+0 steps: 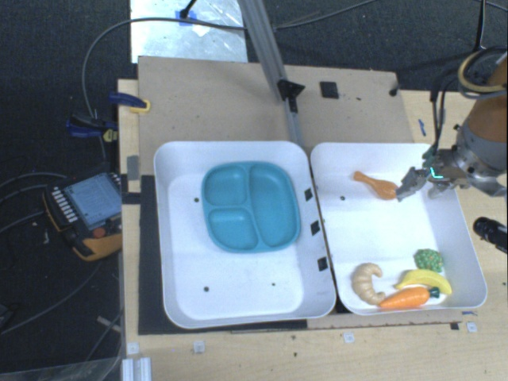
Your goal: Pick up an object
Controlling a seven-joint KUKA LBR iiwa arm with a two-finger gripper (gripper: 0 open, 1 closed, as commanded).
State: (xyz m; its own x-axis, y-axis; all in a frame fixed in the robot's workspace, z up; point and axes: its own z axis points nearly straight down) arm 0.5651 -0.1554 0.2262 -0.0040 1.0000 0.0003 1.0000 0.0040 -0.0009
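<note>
In the right bin (397,228) lie several toy foods. An orange-brown drumstick (375,184) rests near the bin's far side. Along the near right corner sit a tan croissant (367,282), an orange carrot (405,298), a yellow banana (425,280) and a green broccoli (429,259). My gripper (411,185) hangs over the right bin's far right part, just right of the drumstick's thick end and close to it. Nothing shows held in it.
The left bin (182,292) holds a blue divided plate (250,206). The arm (480,145) reaches in from the right over the right bin's rim. Black clips (315,227) sit on the wall between the bins. A slanted metal rod (266,38) rises at the back.
</note>
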